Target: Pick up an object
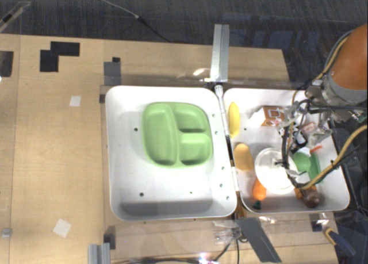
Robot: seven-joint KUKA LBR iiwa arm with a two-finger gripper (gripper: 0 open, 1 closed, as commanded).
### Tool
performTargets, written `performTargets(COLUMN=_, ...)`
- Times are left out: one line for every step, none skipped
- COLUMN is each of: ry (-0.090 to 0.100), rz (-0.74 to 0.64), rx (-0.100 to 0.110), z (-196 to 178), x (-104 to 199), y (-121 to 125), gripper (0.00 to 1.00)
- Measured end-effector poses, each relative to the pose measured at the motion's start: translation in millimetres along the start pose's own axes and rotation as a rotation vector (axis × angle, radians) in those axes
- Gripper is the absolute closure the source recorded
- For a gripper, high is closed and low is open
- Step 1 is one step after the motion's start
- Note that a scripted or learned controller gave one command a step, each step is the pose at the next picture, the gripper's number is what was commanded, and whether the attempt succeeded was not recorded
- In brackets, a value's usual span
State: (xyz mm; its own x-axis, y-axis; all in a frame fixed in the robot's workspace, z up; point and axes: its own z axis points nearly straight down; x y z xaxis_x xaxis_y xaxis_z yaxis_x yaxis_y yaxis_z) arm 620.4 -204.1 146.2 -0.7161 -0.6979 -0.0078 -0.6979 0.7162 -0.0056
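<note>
The right bin (pixel 339 202) holds several small items. A yellow banana-shaped piece (pixel 234 118) lies by its left wall, with a tan-yellow piece (pixel 243 156) just below it. An orange carrot-like piece (pixel 259 190) sits near the front. A white round bowl (pixel 271 171) rests in the middle, a green item (pixel 306 164) to its right and a dark brown item (pixel 311 198) in the front right corner. My gripper (pixel 287 150) hangs low over the bowl's right rim, tangled in cables. Nothing shows in its grasp.
The left bin (pixel 123 199) carries a light green divided tray (pixel 176 133). A small printed card (pixel 271 115) lies at the back of the right bin. A metal post (pixel 220 56) stands behind the divider between the bins. The arm's orange band (pixel 352 64) looms at the right.
</note>
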Motion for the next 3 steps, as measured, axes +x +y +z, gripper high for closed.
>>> performTargets(ry=-0.009, rz=0.087, rx=0.017, z=50, x=-59, y=22, gripper=0.0)
performTargets(ry=-0.009, rz=0.164, rx=0.014, z=53, x=-60, y=62, gripper=0.0)
performTargets(ry=-0.009, rz=0.185, rx=0.013, z=53, x=-58, y=62, gripper=0.0)
